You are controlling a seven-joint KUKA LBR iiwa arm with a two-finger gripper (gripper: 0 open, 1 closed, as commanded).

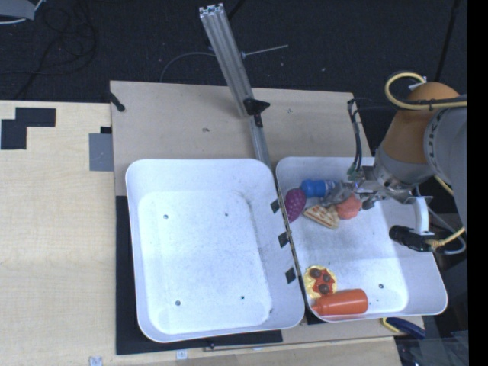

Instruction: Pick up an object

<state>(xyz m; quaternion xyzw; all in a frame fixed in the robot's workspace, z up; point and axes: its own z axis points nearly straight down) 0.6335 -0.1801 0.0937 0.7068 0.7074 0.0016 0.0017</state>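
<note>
The right bin (412, 280) holds several toys. A blue piece (313, 187) lies near its far edge, with a purple one (294, 202) to its left by the divider. A tan pizza-like slice (322, 217) sits just in front of them. A salmon-red lump (349, 208) rests beside the slice. My gripper (352, 194) hangs low over the far part of this bin, right above the salmon-red lump and next to the blue piece. Whether it touches either one is unclear. Near the front edge lie a yellow piece with dark spots (320, 280) and an orange-red sausage shape (341, 303).
The left bin (152, 175) stands beside the right one, joined by black clips (283, 239). An aluminium post (232, 59) rises behind the bins. The grey arm with its orange band (427, 97) and cables comes in from the right over the right bin's far corner.
</note>
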